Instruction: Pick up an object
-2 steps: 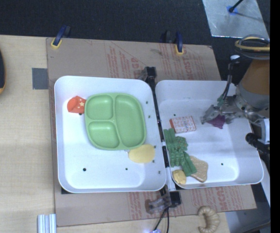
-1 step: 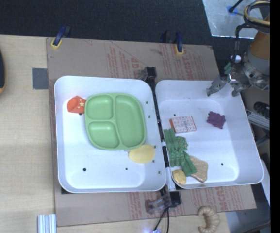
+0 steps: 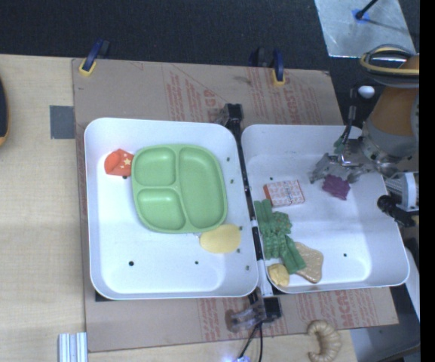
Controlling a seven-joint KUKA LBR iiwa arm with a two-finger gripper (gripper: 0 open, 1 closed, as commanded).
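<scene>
We see the claw (image 3: 343, 166) spread open over a purple block (image 3: 336, 186), its long axis slanting toward the right bin's (image 3: 368, 266) far right corner.

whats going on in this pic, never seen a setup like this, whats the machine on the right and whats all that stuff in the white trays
The machine on the right is a robot arm, grey with an orange band, ending in a two-finger gripper. The one camera sits above the bench and looks down at a slant.

Two shallow white bins sit side by side. The left bin holds a green divided plate, a small red object at the plate's left and a pale yellow piece below it. The right bin holds a purple object, a small pink and white card, a green toy and tan pieces.

The gripper hovers just above the purple object. Nothing can be seen held.
</scene>
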